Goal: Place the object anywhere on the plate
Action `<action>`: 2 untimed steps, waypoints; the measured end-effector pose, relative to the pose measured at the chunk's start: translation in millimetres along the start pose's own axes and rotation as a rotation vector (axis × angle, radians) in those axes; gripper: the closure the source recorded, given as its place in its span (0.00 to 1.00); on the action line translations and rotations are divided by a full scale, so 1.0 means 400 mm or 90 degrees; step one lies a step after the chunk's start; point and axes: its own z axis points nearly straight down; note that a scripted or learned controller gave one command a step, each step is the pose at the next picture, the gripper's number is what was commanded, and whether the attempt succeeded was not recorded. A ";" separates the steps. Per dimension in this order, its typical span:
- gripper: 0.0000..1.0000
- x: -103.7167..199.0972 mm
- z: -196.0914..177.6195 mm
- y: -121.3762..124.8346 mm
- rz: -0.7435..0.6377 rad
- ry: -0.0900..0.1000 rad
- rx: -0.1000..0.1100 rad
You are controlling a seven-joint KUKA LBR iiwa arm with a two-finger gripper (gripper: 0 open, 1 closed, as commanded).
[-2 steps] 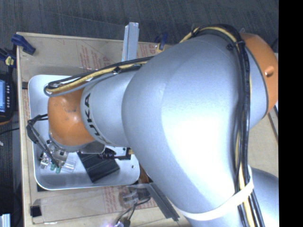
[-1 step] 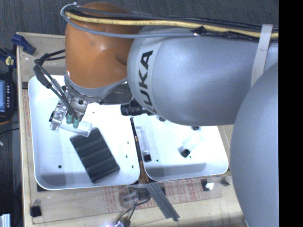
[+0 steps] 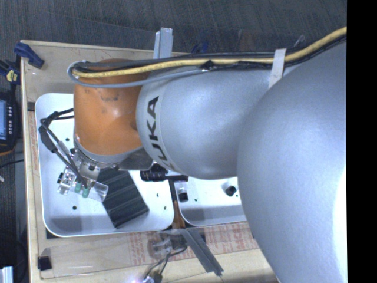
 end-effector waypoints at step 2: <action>1.00 0.004 0.200 0.001 0.000 0.002 0.001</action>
